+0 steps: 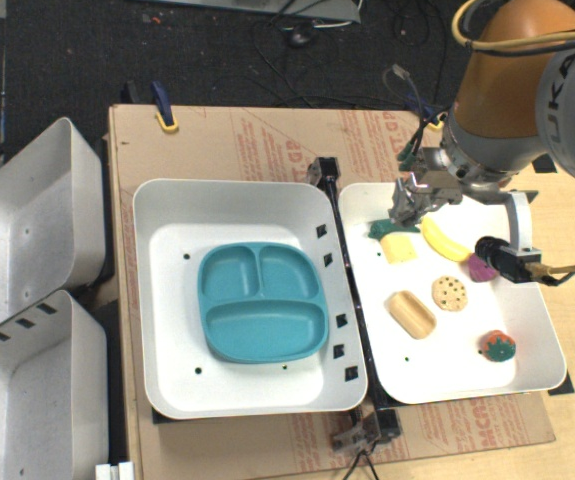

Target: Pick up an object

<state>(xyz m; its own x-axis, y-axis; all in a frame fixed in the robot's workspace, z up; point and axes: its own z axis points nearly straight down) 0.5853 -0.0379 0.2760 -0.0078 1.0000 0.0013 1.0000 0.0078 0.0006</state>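
The right bin [527, 368] holds a yellow banana [444, 240], a pale yellow block [398, 248], a small green piece [380, 230], a tan bread roll [411, 314], a round cookie [450, 293], a purple item [481, 268] and a red-and-green fruit [498, 346]. My gripper [408, 208] hangs low at the bin's far left part, just above the green piece and the yellow block, beside the banana's upper end. Nothing is seen between its fingers.
A teal divided plate [262, 301] lies in the left bin [157, 268]. Black clips run along the seam between the two bins. Further white bins stand off the bench at far left [27, 228].
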